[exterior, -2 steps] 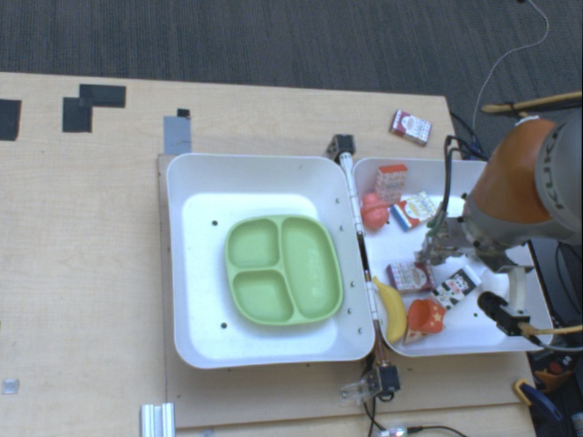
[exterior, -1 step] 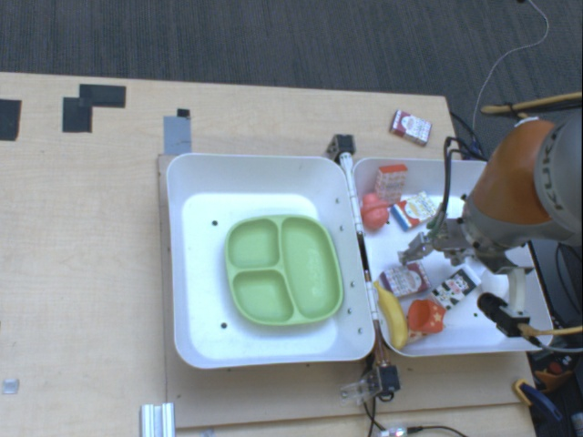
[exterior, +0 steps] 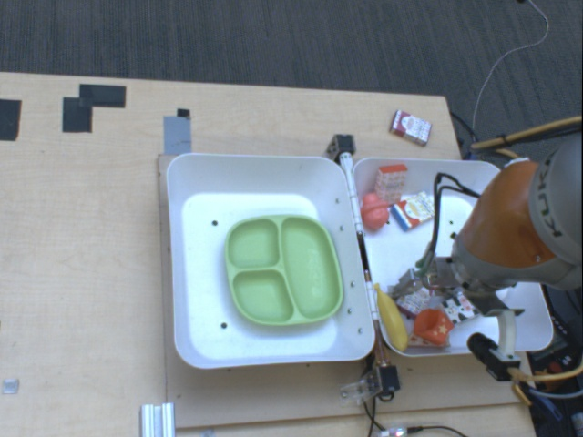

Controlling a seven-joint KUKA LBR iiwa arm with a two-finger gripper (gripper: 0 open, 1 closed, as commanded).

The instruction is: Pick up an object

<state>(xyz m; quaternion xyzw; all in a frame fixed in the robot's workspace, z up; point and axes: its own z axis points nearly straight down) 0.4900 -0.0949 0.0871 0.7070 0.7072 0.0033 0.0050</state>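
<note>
Both bins are white: the left bin holds a pale green divided plate, while the right bin carries a yellow banana, a red tomato-like piece, a pinkish-red lump, a clear packet with a red top and a small carton in white, blue and red. The bench is light tan wood with black tape patches and a red-and-white box, set against dark grey carpet. The arm shows orange and grey.

dark grey carpet, pale wooden bench, black tape patches
</note>
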